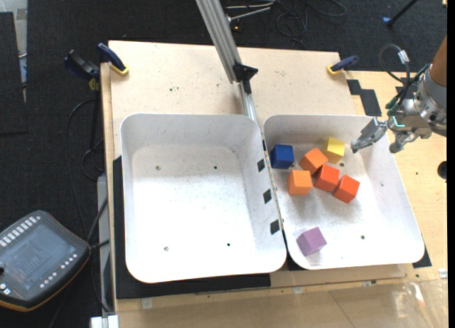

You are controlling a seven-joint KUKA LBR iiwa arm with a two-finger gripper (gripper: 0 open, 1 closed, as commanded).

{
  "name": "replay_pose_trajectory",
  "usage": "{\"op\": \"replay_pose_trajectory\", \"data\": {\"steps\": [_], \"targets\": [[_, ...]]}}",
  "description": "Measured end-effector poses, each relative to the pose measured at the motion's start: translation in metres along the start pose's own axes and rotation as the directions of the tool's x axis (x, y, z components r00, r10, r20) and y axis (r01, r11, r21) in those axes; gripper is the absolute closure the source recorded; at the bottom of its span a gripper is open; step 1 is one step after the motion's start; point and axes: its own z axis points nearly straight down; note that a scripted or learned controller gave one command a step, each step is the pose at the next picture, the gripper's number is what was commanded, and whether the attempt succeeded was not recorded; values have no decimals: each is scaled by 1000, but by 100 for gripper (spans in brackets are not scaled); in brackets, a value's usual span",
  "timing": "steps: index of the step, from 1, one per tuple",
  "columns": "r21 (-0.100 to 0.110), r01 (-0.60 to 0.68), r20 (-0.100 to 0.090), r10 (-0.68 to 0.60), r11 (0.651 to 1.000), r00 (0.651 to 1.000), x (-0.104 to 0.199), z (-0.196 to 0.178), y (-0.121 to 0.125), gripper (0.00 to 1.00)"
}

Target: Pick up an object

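Six small foam cubes (321, 175) cluster in the right white bin (398, 237) while the tool (380, 136), seemingly spread and empty at right, approaches; next: descend onto one.

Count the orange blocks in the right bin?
4, clustered mid-bin: one beside the yellow block, one lower left, one in the middle, one lower right. None looks hidden.

no readable text, labels, brands or numbers on anything
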Motion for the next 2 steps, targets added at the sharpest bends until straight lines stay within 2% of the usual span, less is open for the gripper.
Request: {"op": "replay_pose_trajectory", "data": {"steps": [1,2], "targets": [[-4,1,1,-1,1000,1000,0,-2,1,0],[1,1,0,-1,1000,1000,9,53,6,0]]}}
